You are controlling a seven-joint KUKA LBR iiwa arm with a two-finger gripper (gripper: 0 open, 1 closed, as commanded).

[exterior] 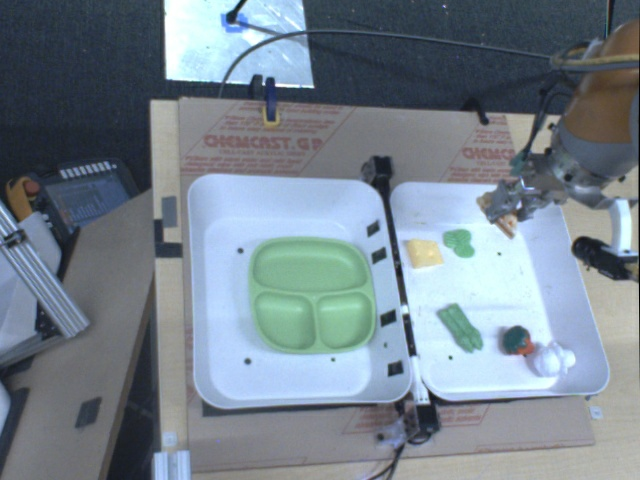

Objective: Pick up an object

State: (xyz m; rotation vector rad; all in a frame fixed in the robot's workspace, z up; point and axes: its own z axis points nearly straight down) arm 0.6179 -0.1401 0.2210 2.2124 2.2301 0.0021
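Observation:
My gripper (pixel 505 206) hangs over the back of the right bin (pixel 560 288), reaching in from the upper right. A small tan and brown piece (pixel 497 211) sits between its fingertips, and the fingers are shut on it. On the bin floor lie a yellow block (pixel 424 254), a small round green piece (pixel 458 241), a long green vegetable-like piece (pixel 460 327), a dark green and orange piece (pixel 516 340) and a white object (pixel 551 358) at the front right corner.
The left bin (pixel 215 268) holds a light green divided plate (pixel 310 294). A black divider with clips (pixel 390 268) runs between the bins. A cable crosses above the bench at the back. Grey equipment stands off the bench at the left.

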